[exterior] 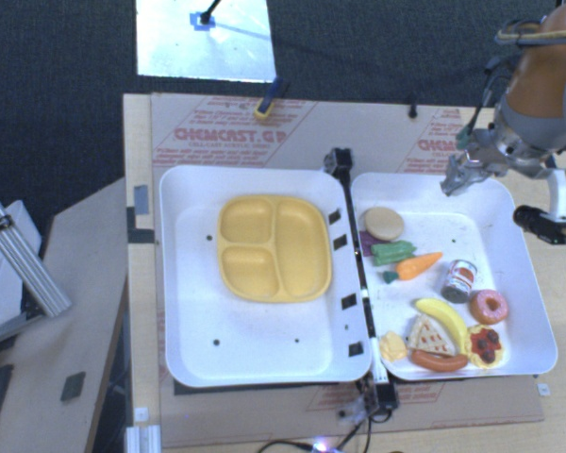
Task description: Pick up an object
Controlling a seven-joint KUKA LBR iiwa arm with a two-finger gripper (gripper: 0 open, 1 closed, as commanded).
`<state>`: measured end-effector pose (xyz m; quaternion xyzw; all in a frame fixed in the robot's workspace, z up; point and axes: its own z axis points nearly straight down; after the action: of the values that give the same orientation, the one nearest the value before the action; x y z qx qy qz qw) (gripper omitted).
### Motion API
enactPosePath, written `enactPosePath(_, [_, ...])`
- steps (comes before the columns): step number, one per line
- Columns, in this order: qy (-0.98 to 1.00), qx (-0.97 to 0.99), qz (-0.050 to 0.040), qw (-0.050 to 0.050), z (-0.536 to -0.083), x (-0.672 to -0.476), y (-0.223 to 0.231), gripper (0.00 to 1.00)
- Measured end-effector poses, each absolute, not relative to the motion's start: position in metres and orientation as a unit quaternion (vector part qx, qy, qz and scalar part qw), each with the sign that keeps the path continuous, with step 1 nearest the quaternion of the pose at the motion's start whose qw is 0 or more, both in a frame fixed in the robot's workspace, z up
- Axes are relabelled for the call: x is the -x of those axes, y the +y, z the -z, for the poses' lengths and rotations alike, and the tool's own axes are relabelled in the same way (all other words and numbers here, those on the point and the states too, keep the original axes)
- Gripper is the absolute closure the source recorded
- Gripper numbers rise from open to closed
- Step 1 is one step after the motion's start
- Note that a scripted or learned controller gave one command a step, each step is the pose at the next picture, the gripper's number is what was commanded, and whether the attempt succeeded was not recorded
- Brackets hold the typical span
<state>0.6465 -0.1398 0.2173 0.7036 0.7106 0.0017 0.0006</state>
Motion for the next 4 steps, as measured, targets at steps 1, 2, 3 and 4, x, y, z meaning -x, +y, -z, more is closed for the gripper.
enactPosePath(1, [0.71, -0.704, -0.0016, 0.001, -0.213, -0.658, -0.09, 1.0])
enactPosePath(2, [0.711, -0.703, -0.0025, 0.001, -0.236, -0.659, -0.035, 1.0])
enactPosePath(3, [0.709, -0.705, -0.0002, 0.001, -0.216, -0.663, -0.037, 1.0])
enactPosePath(4, [0.708, -0.707, -0.0005, 0.001, -0.216, -0.662, -0.041, 1.0])
